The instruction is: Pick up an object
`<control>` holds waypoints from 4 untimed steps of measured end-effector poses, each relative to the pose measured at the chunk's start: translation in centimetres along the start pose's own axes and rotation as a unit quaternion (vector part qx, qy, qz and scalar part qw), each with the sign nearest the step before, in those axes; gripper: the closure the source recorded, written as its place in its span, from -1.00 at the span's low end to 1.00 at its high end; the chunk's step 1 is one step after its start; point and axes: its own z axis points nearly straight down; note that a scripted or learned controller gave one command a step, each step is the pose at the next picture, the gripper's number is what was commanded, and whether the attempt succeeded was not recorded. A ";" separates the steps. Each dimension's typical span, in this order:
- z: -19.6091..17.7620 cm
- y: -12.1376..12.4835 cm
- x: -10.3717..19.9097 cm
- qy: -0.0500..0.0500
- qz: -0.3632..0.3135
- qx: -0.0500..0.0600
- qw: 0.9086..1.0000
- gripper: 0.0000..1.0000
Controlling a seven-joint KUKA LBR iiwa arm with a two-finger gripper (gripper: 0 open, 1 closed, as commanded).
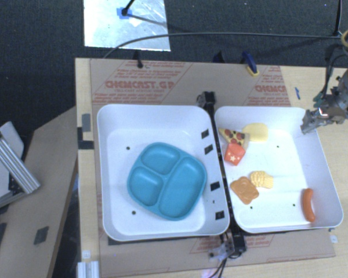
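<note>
Near right bin's (330, 172) front corner, sausage (308, 205) lengthwise front-to-back, untouched.

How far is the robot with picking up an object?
Nothing looks done: the toy foods, such as the sausage and the orange cube, lie in the right bin. The gripper is above that bin's far right rim. Reaching, grasping and lifting remain.

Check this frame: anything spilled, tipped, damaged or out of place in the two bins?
Nothing stands out. The blue divided plate lies flat in the left bin; the toy food pieces sit loose inside the right bin, none over the rim. The gripper hangs at its far right edge.
</note>
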 end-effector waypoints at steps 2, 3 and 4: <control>1.0 -3.2 10.8 0.002 -0.002 0.004 1.000 1.00; 0.2 -4.1 15.8 0.002 -0.002 0.003 1.000 1.00; 1.7 -5.1 21.2 0.003 -0.002 0.004 1.000 1.00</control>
